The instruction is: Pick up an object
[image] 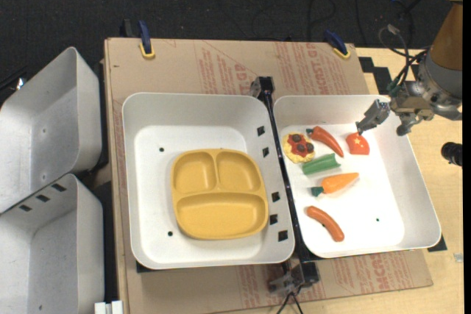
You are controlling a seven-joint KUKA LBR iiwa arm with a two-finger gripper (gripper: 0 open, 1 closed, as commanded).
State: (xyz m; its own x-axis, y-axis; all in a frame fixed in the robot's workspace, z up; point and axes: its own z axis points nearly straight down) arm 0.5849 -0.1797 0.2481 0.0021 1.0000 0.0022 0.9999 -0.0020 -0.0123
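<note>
The right bin holds several toy foods: a small pizza, a red chili, a red strawberry, a green vegetable, an orange carrot and a sausage. My gripper hangs over the bin's far right part, just up and right of the strawberry. It is open, with nothing between its fingers. The left fingertip points down toward the strawberry without touching it.
The left bin holds a yellow divided plate. A black divider separates the two bins. Two white bins stand off the bench at the far left. Cables lie on the dark floor behind.
</note>
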